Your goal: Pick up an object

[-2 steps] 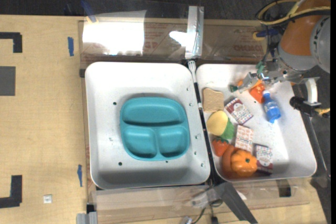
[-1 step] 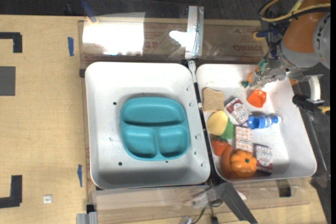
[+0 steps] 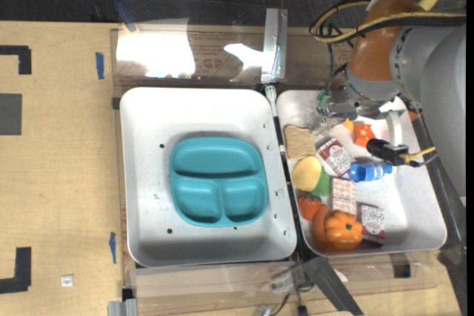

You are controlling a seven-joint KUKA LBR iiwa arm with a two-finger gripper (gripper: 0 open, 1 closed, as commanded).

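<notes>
1. My gripper hangs over the far end of the right bin; I cannot tell its state.
2. That bin holds an orange pumpkin near its front edge, a yellow lemon, a blue bottle and a bread slice.
3. A teal divided tray sits centred in the left bin.

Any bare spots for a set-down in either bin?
Left bin: white floor rings the teal tray, widest along the near and left walls. Right bin: crowded from bread slice to orange pumpkin; a bare strip by its right wall.
</notes>
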